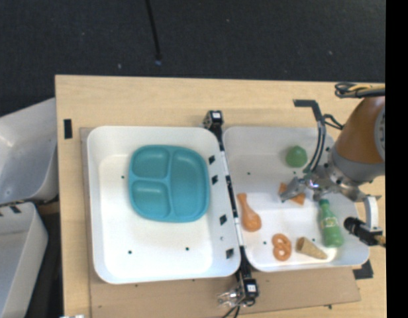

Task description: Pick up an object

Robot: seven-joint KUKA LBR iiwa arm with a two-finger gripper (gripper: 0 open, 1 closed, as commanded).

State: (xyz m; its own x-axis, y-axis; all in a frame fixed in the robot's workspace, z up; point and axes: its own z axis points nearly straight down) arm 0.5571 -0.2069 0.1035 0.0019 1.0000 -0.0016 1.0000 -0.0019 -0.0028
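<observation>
The pincer (298,189) sits low in the right bin (257,144), over a small orange piece (291,195); whether it is spread or pinching, I cannot tell. Nothing looks lifted yet, so the pickup remains undone.

Teal divided plate (169,182) lying in the left bin (111,244), the bin sitting on a wooden bench (144,101), black cable (151,25) trailing across dark floor behind.

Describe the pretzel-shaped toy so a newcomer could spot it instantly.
Look in the right-hand shallow white bin, along its near edge. The small orange pretzel-shaped toy lies there, between the orange drumstick-shaped toy and the tan cone-shaped wedge. Only it has looped holes.
</observation>
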